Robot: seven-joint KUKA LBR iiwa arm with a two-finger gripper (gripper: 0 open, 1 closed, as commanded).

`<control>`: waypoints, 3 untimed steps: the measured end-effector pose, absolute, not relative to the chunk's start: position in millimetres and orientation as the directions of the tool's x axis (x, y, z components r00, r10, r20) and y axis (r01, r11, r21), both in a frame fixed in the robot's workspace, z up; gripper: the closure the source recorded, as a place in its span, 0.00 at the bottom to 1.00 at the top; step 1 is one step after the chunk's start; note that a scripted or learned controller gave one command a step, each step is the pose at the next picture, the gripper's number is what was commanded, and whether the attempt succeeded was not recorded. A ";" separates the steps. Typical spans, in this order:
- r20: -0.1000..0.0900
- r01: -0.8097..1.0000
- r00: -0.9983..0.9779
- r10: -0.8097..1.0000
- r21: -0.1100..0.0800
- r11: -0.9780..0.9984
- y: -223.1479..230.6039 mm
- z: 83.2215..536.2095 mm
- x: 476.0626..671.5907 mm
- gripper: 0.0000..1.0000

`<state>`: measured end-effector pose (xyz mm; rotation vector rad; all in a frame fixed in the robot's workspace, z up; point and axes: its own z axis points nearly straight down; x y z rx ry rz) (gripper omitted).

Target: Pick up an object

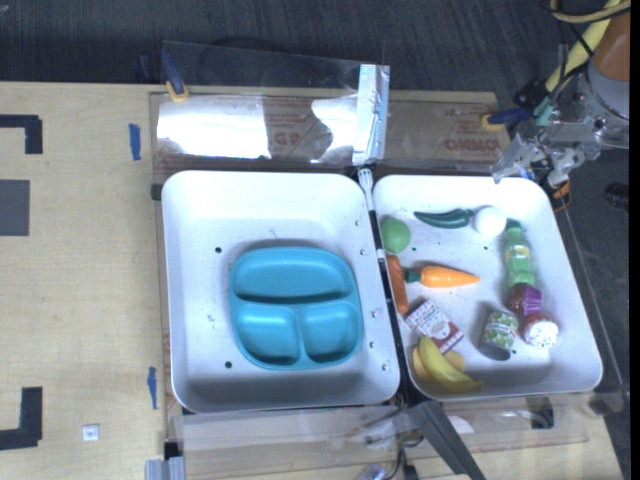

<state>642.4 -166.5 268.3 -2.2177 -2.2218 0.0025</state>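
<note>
The right bin (575, 298) holds several toy foods. A dark green chilli (447, 218) and a white ball (489, 220) lie near its far wall. Beside them are a green lime (396, 234), a carrot (448, 277), and a green bottle (517, 253). A red-and-white packet (433, 324), bananas (440, 363), and a green can (498, 330) lie nearer the front. My gripper (537, 160) hangs above the bin's far right corner, apart from all the objects, with nothing seen in it.
The left bin (190, 268) carries a blue divided tray (295, 303). A clear plastic sheet (270, 118) stands behind the bins. Cables (580, 8) hang at the top right by the arm. An orange stick (398, 286) lies along the right bin's left wall.
</note>
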 end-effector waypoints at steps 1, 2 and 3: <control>0.001 1.000 0.013 1.000 -0.010 -0.013 -189.9 158.1 618.8 0.00; -0.002 1.000 0.011 1.000 0.001 -0.011 -189.9 172.3 622.3 1.00; -0.003 1.000 0.010 1.000 0.004 -0.010 -189.9 181.7 623.5 1.00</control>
